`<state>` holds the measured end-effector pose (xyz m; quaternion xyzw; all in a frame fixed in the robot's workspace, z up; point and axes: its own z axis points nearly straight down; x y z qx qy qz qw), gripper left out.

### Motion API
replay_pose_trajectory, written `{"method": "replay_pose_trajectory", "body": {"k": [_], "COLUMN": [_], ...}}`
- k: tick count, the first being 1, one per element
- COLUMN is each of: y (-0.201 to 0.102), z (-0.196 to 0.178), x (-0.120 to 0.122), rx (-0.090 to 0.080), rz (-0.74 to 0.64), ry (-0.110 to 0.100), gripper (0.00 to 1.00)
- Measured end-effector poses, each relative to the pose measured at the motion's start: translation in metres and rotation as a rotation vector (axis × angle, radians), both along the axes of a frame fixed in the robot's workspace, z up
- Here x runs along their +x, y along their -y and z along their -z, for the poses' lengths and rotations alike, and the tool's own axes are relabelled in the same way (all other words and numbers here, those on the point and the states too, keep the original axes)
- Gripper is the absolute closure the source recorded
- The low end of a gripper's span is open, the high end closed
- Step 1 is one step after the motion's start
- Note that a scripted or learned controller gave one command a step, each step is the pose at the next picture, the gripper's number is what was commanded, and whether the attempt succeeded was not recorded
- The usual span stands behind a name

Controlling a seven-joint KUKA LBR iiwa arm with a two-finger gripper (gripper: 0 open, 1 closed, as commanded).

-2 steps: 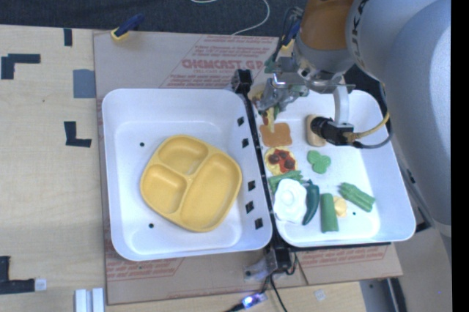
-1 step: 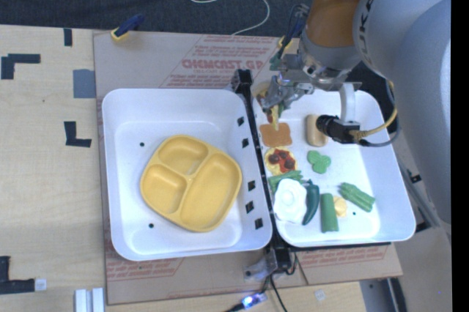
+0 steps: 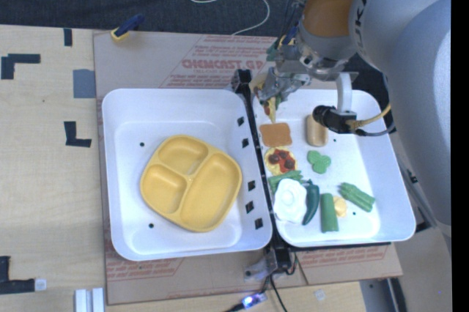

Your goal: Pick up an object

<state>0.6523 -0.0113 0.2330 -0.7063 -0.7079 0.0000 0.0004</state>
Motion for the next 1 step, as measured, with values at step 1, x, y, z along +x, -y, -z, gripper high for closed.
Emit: {"method": "replay_pose_trajectory", "body": {"k": [1], "y": [-0.0068], "z": [0.0105], "x": [-0.0081], "rx": [-0.002], "rz": [0.001], "ry": [-0.002], "gripper": [1.0]}}
